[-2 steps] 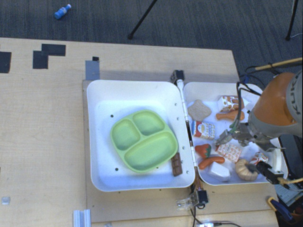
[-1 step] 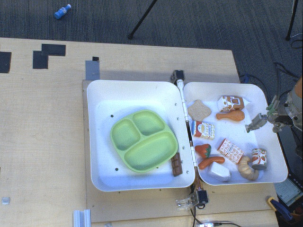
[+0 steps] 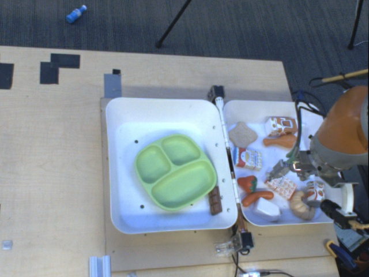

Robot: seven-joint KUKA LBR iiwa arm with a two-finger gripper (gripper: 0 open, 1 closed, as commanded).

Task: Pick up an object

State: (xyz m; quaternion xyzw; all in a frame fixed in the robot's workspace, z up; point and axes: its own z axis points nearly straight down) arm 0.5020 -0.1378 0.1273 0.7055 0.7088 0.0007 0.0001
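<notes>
Gripper (image 3: 286, 171) above waffle-like snack (image 3: 282, 186), seemingly just touching; right bin (image 3: 253, 111)

Even, bright overhead light falls across the pale wooden bench (image 3: 52, 154). The shallow white left bin (image 3: 124, 126) carries a cool bluish cast, its rim near washed out. The green divided plastic plate (image 3: 176, 171) throws a soft shadow at its lower edge. Focus is mildly soft throughout; small items look grainy.
</notes>
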